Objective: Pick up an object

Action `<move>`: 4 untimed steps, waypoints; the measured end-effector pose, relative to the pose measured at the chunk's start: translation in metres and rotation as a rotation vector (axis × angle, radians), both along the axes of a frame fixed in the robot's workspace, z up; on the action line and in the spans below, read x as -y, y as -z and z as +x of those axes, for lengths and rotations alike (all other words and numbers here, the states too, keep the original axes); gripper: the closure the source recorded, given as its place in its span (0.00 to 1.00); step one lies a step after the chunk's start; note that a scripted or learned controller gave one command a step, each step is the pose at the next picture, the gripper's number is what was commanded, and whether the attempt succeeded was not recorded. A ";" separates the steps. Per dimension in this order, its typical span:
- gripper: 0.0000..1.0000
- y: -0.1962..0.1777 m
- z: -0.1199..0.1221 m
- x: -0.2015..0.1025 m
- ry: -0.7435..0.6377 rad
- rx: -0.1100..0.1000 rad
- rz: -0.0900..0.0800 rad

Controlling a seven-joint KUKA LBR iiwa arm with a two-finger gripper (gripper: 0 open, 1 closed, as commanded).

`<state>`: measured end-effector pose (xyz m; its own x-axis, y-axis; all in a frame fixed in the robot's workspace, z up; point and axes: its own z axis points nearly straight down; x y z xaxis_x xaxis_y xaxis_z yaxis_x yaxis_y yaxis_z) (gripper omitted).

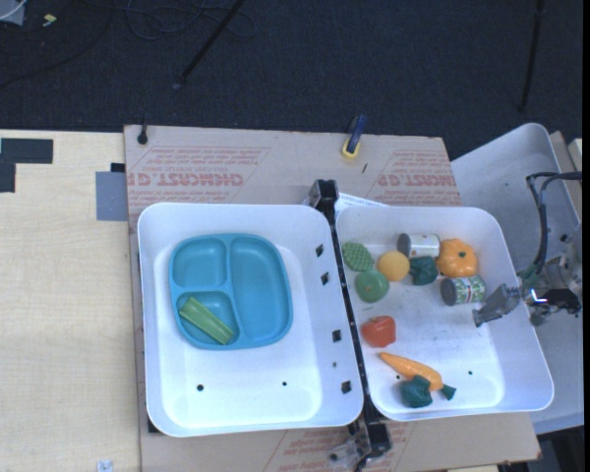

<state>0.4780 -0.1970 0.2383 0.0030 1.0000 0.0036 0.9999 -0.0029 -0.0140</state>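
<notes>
The gripper sits at the right edge of the right bin, low over the rim, with dark wrist hardware and cables trailing off behind it. How wide it stands cannot be told at this size, and nothing is visibly held in it.

Just beside the tip, to its left, lies a small can with a green label, on its side; it is the closest candidate for a pick. Above that sits an orange toy pumpkin, touching or nearly touching a grey tin and a dark teal piece. Further left are a yellow ball-like fruit, a round green fruit and a textured green one. A red tomato-like piece lies alone mid-bin, and a toy carrot rests against another dark teal piece near the front wall.

These things lie loosely scattered, as if tipped in for grasp tries, so several crowd each other.

The left bin holds a blue divided plate with a green vegetable strip in 1 compartment, well apart from the arm. Both bins rest on the worktop.
</notes>
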 end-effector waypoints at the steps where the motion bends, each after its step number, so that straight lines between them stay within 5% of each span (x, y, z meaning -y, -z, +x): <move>1: 0.00 -0.006 0.002 0.000 -0.003 0.013 -0.004; 4: 0.00 0.153 0.002 0.004 -0.003 0.010 -0.002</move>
<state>0.4803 -0.2008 0.0851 0.0001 1.0000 0.0020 1.0000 -0.0001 -0.0037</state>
